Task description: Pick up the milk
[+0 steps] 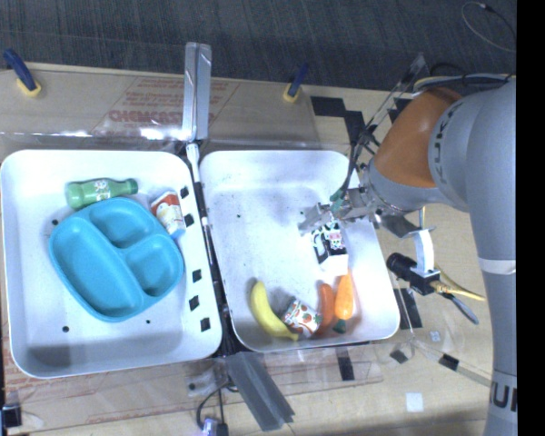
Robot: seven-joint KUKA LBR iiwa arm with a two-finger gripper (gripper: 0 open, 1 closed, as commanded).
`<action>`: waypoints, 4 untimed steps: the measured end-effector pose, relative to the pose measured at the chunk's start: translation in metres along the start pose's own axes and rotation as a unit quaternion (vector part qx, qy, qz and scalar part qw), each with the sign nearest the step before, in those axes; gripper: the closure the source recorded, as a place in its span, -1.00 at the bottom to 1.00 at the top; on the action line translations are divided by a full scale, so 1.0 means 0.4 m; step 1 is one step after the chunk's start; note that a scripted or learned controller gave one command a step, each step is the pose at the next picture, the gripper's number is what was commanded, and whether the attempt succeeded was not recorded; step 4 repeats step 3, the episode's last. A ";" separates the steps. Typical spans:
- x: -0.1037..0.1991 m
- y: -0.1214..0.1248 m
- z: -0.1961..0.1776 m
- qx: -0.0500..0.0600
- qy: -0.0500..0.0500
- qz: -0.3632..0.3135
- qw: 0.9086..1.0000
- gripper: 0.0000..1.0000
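The gripper [324, 218] hangs over the right bin [254, 175], directly above the milk [331, 242], a cow-patterned carton near that bin's right wall. Whether it grasps the carton cannot be told. A banana [265, 311] and carrot [344, 298] lie nearer the front.

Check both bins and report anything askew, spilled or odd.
Nothing spilled or damaged. The green plastic bottle lies on its side behind the blue divided plate in the left bin. In the right bin, the black-and-white cow-patterned milk carton sits under the gripper, near that bin's right wall.
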State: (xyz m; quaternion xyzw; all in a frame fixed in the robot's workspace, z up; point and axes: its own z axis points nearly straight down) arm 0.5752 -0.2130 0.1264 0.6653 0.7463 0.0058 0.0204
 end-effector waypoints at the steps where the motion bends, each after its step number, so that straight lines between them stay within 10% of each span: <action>1: 0.007 0.007 0.087 0.017 0.010 -0.018 1.000 -1.00; 2: 0.007 0.010 0.071 0.018 0.010 -0.020 1.000 1.00; 3: 0.107 0.087 -0.172 0.019 0.014 -0.115 0.993 1.00; 4: 0.107 0.087 -0.172 0.019 0.014 -0.115 0.993 1.00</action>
